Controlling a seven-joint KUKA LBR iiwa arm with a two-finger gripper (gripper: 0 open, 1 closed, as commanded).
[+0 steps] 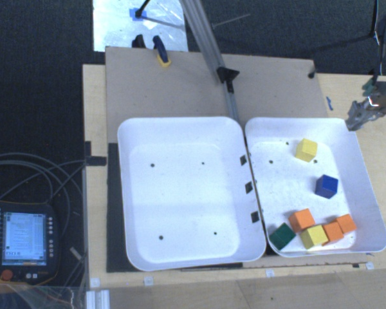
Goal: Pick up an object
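Our end effector point(362, 116) hangs beside the right bin's point(363, 166) far corner, grip state impossible to tell. The pick hasn't begun: yellow cube point(305, 150), blue cube point(326, 186) and the other blocks lie inside it, untouched.

The gripper point(359, 117) pokes in from the right side, up high. Its grey tip points down and left.

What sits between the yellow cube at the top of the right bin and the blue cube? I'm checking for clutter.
Nothing: in the camera view, bare white bin floor separates the upper yellow cube from the blue cube.
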